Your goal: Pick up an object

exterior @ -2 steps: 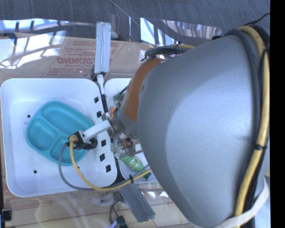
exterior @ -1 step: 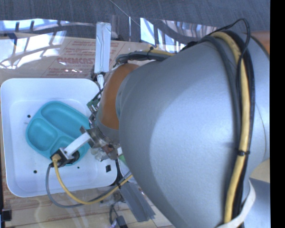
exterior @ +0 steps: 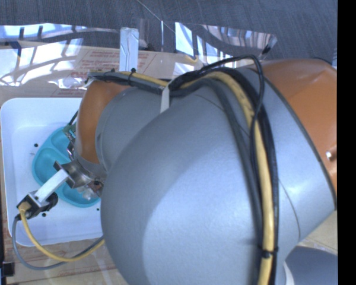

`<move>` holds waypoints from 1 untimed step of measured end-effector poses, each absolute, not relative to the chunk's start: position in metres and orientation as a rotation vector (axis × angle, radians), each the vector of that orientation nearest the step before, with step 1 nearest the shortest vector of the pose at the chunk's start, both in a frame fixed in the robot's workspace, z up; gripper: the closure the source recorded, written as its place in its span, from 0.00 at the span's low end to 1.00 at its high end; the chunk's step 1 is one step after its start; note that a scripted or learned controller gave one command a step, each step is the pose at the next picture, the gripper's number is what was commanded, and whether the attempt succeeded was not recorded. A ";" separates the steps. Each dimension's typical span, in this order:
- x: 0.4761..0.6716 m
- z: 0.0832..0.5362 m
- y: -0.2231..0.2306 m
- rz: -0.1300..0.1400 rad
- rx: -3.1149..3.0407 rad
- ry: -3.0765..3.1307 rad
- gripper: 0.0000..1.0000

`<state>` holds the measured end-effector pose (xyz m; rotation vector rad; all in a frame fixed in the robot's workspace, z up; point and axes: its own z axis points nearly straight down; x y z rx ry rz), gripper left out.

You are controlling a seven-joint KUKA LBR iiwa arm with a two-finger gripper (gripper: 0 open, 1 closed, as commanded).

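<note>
The big grey arm (exterior: 225, 183) leans right across the bench and blocks most of what lies below it, its orange band (exterior: 92, 123) turned toward the left white bin (exterior: 12, 159). At about nine o'clock from the arm's bulk, a teal blue object (exterior: 47, 159), rounded and shallow like a small dish or scoop, rests on the bin floor, part of it tucked under the wrist. The gripper (exterior: 77, 174) sits down there right over that teal piece, but its tip is buried behind the wrist hardware and a white bracket (exterior: 47, 189), so I cannot tell how it stands or whether it has anything in its hold. A yellow cable (exterior: 59, 251) loops out from the bracket toward six o'clock, sagging past the bin's near rim. To my eye the worries are these: the teal thing looks smooth and curved, so a pinch on its edge could squirt it sideways across the slick bin; and that slack cable might drag on the rim as the arm lifts, tugging the wrist off line.
</note>
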<state>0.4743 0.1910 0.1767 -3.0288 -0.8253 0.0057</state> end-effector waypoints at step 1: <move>0.522 0.187 0.217 0.002 -3.095 -0.539 1.00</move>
